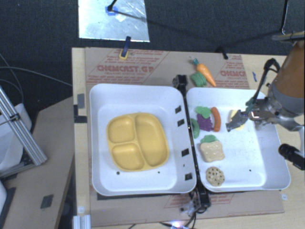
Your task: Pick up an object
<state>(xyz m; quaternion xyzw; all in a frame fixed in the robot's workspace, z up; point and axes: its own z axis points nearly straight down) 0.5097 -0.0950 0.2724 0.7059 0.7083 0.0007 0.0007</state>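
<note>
camera view looks down at a slant on two shallow white bins side by side on a cardboard-covered bench. left bin [97, 99] holds a yellow divided tray [137, 141]. right bin [271, 175] holds small toy foods gathered along its left side: a green leafy piece [203, 111], purple grapes [205, 123], an orange sausage [216, 119], a slice of bread [211, 151] with a green sprig [208, 139] at its top edge, and a chocolate-chip cookie [215, 176] nearest the front wall. a small yellow piece [234, 115] lies just beside the gripper [234, 123], partly hidden by it.

the grey arm reaches in from the right, its gripper low over the right bin; whether its jaws stand wide or closed cannot be told at this angle, and nothing is seen held.

these look like light, hard plastic toys, likely smooth and apt to slip or skid on the slick bin floor. the sausage is best taken across its narrow width; the bread across its short sides; the flat cookie by its rim.

a toy carrot [205, 71] lies outside on the cardboard [143, 68] behind the bins. dark carpet [38, 27] surrounds the bench, with a metal plate [113, 13] on it.
</note>
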